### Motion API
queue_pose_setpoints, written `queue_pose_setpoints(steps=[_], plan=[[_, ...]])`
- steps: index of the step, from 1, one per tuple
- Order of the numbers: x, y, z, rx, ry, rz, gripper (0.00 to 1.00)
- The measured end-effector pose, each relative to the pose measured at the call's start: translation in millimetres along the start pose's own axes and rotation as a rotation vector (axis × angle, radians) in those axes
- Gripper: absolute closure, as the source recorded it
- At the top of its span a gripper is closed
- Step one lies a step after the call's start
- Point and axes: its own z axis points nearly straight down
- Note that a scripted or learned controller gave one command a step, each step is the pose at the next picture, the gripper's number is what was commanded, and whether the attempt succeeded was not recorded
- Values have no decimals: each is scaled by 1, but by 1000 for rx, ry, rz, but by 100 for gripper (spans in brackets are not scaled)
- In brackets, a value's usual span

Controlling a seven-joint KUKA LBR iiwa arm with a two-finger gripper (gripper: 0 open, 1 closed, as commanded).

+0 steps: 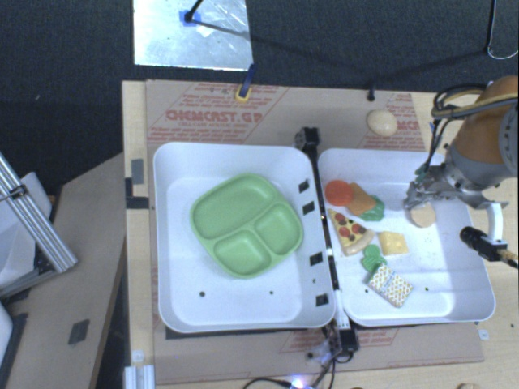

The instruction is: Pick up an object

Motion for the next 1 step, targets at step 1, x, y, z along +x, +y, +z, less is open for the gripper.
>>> queue_pose_setpoints(steps=[1], plan=[[0, 2, -65, 12, 9, 1, 100]])
